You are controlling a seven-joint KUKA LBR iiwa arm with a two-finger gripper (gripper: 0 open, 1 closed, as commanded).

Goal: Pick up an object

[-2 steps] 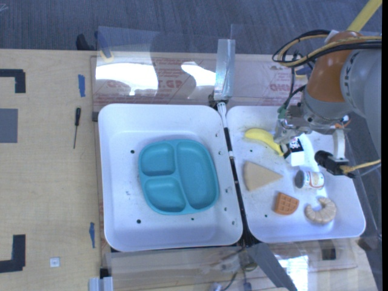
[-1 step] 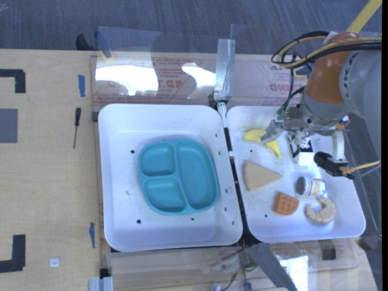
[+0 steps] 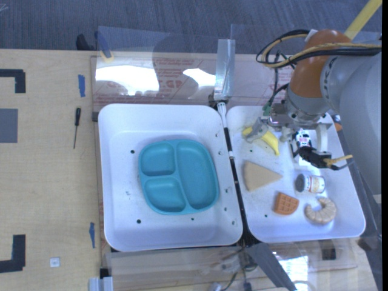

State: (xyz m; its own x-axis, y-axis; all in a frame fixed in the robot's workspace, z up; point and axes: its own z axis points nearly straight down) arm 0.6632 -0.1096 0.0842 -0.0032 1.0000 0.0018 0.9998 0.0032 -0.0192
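Observation:
My gripper (image 3: pixel 274 122) hangs low over the back of the right bin (image 3: pixel 348 223), under the grey arm with the orange band. Just below and left of it lies a yellow banana-like piece (image 3: pixel 268 142), close to or touching the gripper; I cannot see whether it is held. A tan wedge (image 3: pixel 259 176) lies toward the bin's middle. Near the front sit an orange waffle (image 3: pixel 285 204) and a pale shrimp (image 3: pixel 321 211). A small jar (image 3: pixel 310 183) lies on its side beside a black-and-white object (image 3: pixel 306 147) at the right.
The left bin (image 3: pixel 115 180) holds a blue divided plate (image 3: pixel 179 176). A metal post (image 3: pixel 224 71) stands at the back between the bins. Cables loop over the arm. A wooden benchtop (image 3: pixel 42 180) lies to the left.

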